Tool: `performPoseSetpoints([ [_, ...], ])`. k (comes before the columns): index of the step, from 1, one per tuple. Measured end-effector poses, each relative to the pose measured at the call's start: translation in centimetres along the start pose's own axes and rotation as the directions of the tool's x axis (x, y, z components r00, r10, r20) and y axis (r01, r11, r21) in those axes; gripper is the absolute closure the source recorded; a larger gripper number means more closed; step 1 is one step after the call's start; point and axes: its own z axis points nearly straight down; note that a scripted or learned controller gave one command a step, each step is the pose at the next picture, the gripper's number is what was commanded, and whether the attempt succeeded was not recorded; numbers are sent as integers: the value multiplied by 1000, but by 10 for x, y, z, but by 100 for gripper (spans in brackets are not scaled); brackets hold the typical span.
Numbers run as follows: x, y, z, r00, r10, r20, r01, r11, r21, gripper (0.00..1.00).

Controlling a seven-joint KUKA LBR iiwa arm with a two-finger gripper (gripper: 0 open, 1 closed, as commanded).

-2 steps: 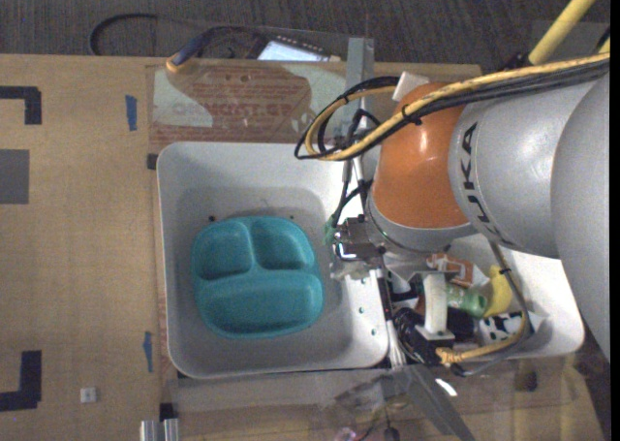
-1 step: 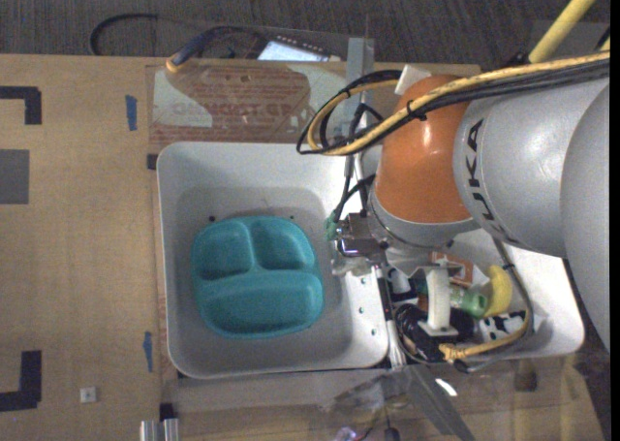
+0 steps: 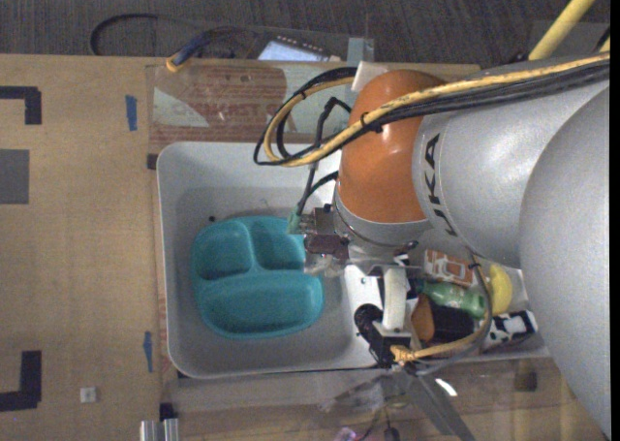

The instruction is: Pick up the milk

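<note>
Loads of clutter hugs what I take for the milk [image 3: 511, 326], the black-and-white carton peeking from under the arm [image 3: 542, 187] in the right bin [image 3: 356, 286]; can't tell if the end effector [image 3: 363, 260] is wide or narrow; it might snag the green thing [image 3: 455, 296] instead.

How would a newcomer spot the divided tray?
Look in the left white bin. The tray lies flat on its floor. It is teal, with three compartments, and far larger than the green item and yellow item in the right bin.

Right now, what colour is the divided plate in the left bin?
The divided plate is teal, seen best in the camera view.
</note>
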Motion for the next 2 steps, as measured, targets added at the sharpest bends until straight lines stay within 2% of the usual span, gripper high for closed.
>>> performPoseSetpoints([
  [1,-20,2,-32,935,355,0,-355,935,0,100],
  [2,25,1,8,908,420,2,-420,908,4,100],
])
